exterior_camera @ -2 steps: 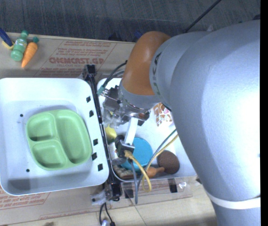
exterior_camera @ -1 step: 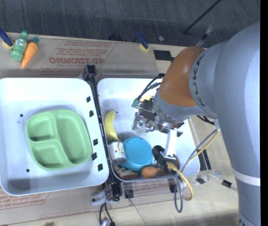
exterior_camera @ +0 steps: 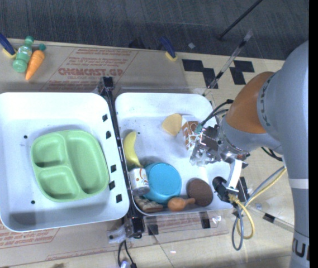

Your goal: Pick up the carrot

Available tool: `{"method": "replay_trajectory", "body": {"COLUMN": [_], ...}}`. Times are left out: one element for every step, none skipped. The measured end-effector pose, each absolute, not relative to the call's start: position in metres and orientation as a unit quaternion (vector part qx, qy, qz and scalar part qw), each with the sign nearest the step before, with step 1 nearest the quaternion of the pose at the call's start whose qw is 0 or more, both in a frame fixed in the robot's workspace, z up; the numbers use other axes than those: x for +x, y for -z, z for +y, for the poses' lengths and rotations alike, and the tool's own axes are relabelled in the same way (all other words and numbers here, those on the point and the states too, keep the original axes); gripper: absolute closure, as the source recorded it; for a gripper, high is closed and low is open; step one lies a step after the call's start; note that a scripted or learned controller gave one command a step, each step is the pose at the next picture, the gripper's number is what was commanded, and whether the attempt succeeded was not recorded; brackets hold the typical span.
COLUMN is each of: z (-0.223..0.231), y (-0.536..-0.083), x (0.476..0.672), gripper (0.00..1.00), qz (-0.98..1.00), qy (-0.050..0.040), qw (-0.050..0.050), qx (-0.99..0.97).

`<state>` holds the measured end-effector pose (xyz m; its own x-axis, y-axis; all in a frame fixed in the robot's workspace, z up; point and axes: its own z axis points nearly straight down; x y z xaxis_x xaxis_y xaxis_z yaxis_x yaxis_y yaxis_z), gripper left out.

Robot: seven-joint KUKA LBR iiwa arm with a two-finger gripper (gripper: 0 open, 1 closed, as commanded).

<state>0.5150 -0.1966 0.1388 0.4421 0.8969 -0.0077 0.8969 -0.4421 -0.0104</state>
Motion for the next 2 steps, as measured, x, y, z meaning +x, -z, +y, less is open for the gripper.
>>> {"method": "replay_trajectory", "body": {"z": [-0.106, -0.139], "y": [-0.163, -0.127], "x": [0.519, 0.495], "gripper": [1.0, 1.0], "qz": [-0.529, -0.634], "qy": [-0.0032, 0.012], "qw": [0.005, -0.002], "qx": [-0.849, -0.773]}}
